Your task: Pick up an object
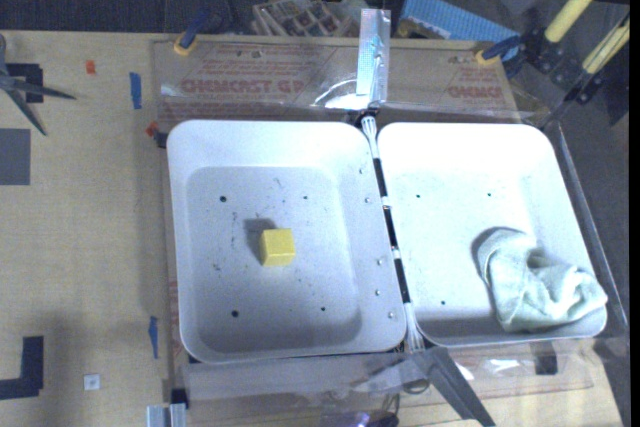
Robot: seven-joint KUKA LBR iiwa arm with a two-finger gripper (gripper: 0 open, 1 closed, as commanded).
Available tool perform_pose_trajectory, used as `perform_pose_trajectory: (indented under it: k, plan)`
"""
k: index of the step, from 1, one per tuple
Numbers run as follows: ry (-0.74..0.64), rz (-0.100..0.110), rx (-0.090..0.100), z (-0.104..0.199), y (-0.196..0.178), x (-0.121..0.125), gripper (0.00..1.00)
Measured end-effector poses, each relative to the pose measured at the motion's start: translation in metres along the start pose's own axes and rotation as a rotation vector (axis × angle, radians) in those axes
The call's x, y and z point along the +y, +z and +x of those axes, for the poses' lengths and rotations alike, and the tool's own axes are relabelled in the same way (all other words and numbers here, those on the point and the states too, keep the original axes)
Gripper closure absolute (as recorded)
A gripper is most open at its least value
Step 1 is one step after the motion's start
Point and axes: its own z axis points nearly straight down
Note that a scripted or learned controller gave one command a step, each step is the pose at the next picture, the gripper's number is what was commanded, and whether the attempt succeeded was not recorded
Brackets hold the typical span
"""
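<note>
1. In the left of the two shallow white plastic bins (200,165), we see a small yellow cube (278,247), apparently foam or soft plastic, lying flat near the middle of the floor, well apart from every wall.

2. In the right-hand white bin (470,155), a crumpled pale grey-white cloth (535,283) sits bunched in the near right corner, touching or nearly touching the sloped wall there.

3. We judge that either object could serve the task, and neither has been lifted: both rest on their bin floors.

4. Of the gripper's state we cannot tell anything from this view.

5. The cube's open position looks favourable to us: free space on all sides should let two fingers straddle it. Its flat faces and firm edges suggest a steady pinch.

6. The cloth seems harder. Its folds are soft and irregular, and its corner position leaves little room beside the wall; a pinch might catch a single fold.

7. The bin floors look smooth, faintly speckled and dotted with small dark holes, so the cube might slide if nudged.
</note>
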Motion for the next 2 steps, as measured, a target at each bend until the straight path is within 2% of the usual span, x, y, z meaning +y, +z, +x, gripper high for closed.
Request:
perform_pose_trajectory:
  k: [2]
  plan:
    - [-0.002,-0.007,-0.001,0.001,-0.021,0.002,1.00]
